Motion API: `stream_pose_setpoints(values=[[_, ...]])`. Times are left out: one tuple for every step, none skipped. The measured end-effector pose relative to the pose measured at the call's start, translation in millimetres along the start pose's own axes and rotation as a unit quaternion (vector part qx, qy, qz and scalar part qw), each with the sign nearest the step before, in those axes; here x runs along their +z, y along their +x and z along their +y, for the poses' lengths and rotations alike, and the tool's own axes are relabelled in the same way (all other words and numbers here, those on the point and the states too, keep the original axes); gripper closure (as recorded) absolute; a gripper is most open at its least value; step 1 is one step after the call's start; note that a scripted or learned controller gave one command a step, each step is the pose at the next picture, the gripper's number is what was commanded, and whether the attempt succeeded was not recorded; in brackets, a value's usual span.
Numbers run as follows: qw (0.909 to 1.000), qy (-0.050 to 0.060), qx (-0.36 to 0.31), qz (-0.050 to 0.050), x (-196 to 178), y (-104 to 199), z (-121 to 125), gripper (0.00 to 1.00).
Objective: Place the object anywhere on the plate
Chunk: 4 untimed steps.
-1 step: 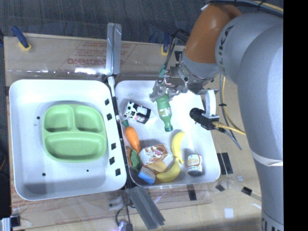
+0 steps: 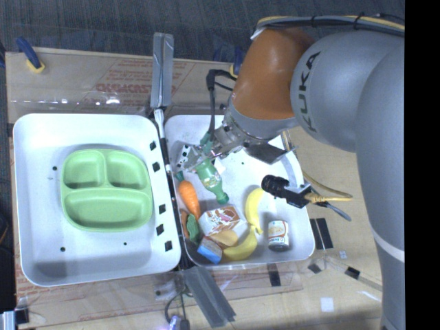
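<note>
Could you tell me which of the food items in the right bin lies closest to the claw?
The green bottle, lying tilted just below the claw; the carrot, banana and can lie farther down.

A green bottle (image 2: 211,179) lies tilted in the right bin (image 2: 303,249), near the frame's centre, its darker neck pointing toward the lower right and its pale upper end under the end effector (image 2: 206,151). Whether it is gripped cannot be told. The light green plate (image 2: 106,188), with three compartments, sits flat in the left bin (image 2: 41,253), left of centre.
</note>
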<state>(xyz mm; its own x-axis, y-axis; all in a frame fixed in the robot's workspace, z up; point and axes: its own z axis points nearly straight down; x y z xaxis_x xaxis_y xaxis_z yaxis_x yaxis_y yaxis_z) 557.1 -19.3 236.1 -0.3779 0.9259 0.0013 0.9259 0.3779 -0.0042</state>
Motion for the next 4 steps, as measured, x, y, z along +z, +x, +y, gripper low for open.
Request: stream_pose_setpoints(values=[[1.0000,-0.002,0.004,-0.001,-66,-49,-25,1.00],[0.9969,0.000,-0.079,-0.001,6,54,7,1.00],[0.9969,-0.001,-0.078,-0.001,6,53,7,0.00],[0.9968,0.000,-0.080,-0.001,-4,53,8,1.00]])
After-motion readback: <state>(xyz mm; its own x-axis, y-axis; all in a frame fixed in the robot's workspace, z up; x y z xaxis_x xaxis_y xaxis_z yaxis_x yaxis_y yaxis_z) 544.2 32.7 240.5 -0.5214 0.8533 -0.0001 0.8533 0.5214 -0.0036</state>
